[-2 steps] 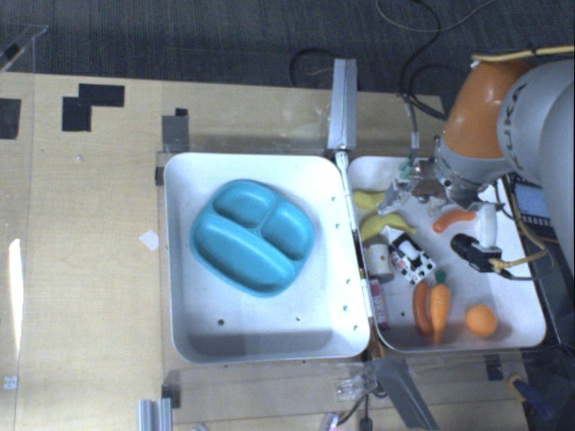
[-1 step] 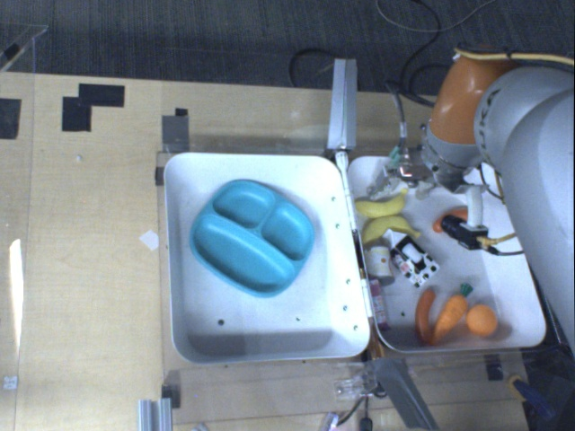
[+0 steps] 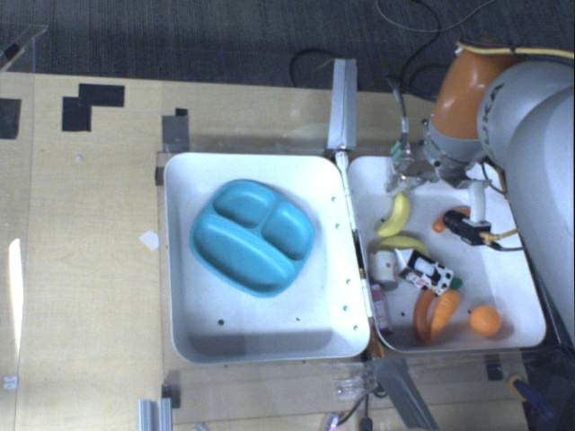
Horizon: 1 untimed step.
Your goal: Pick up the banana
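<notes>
The hand [image 3: 406,171] hovered over the right bin [image 3: 530,330], just beyond the banana [image 3: 396,215] near its far left corner; whether it was apart, I cannot tell. Approach under way; next, descend and close.

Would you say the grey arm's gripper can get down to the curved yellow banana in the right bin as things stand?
Probably yes: the gripper sits just above the curved yellow banana's upper end, nothing lies over it, though the small can crowds its lower end.
</notes>
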Available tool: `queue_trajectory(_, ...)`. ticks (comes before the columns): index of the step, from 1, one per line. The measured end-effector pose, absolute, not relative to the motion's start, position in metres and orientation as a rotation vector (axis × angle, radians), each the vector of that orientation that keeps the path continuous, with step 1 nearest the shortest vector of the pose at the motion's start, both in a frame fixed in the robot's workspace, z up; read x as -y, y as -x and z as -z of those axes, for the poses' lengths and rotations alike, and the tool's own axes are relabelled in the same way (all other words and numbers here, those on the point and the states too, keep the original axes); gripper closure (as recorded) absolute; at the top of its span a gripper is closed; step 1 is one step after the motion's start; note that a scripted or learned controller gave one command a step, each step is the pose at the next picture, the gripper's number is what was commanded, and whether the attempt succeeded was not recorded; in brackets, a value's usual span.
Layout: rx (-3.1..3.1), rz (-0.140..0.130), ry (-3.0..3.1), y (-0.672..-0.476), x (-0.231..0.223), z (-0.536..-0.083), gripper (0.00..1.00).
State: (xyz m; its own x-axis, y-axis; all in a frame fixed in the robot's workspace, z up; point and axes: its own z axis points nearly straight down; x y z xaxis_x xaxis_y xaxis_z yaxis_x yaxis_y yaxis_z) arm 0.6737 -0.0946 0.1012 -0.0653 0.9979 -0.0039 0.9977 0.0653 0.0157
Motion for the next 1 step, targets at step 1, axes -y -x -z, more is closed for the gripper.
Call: queue_trajectory(1,-1.991,-0.009,-2.424,-0.6701,0.0154,-0.1871,1.00)
